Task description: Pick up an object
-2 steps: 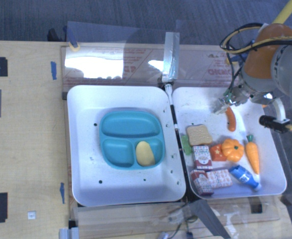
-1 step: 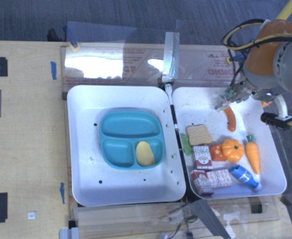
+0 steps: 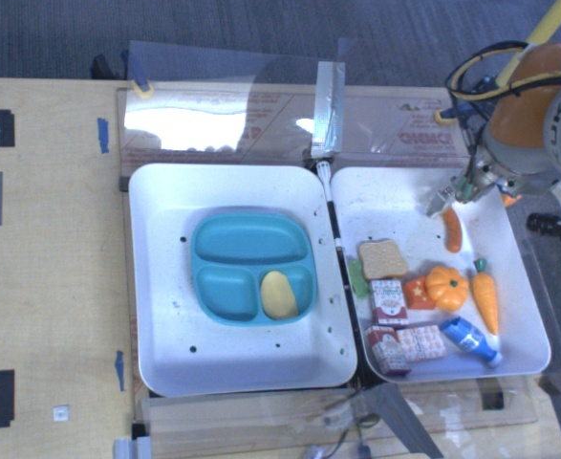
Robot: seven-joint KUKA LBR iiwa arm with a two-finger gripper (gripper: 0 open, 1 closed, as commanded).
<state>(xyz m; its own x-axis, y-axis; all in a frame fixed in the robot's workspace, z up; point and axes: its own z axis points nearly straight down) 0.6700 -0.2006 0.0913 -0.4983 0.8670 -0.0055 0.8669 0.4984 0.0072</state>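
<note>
Lying lengthwise, sausage (image 3: 451,230) (near-vertical)

Wooden bench (image 3: 41,256) bearing two white bins (image 3: 156,218)

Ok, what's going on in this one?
The arm reaches in from the right, its gripper low over the far part of the right bin, right beside a small orange piece. Whether it grips the piece is unclear. The other toy foods lie untouched; the left bin holds a blue tray.
</note>
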